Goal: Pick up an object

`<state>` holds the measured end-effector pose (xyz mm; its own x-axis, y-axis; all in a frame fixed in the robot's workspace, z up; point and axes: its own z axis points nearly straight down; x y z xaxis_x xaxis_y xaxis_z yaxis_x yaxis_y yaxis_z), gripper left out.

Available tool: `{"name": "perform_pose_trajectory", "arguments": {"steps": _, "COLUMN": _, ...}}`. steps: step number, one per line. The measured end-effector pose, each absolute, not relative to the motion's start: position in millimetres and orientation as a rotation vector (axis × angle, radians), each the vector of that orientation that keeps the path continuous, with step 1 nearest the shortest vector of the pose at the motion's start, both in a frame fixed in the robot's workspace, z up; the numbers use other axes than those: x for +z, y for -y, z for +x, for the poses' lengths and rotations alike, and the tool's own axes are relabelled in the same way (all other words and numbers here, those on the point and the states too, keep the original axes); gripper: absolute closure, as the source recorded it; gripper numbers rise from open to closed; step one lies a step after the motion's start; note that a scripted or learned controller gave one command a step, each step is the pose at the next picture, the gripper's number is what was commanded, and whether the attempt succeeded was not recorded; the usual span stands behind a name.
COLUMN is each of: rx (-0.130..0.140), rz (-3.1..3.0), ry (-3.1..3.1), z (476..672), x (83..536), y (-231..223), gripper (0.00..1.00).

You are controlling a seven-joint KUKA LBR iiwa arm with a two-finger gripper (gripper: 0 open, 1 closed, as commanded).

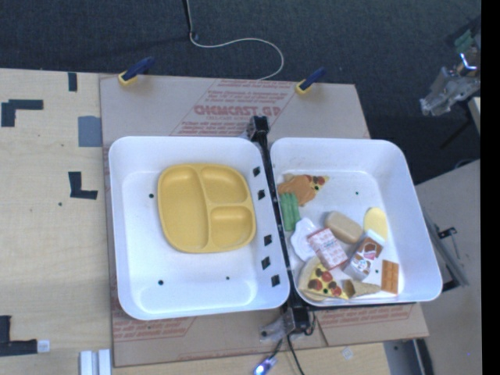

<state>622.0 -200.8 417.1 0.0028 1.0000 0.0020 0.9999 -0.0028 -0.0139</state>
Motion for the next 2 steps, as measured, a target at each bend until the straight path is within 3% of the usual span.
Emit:
{"name": "perform_pose_trajectory", "arguments": {"steps": 1, "rx": -0.015, "rz": -2.213, "ry": 2.243, "z": 653.5, "x": 536.5, "y": 86.9, "gripper": 1.00}}
{"name": "perform_pose_trajectory", "arguments": {"steps": 2, "rx": 0.014, "rz": -2.215, "ry": 2.214, "z": 631.6, "x": 411.9, "y": 94.3, "gripper": 1.00}}
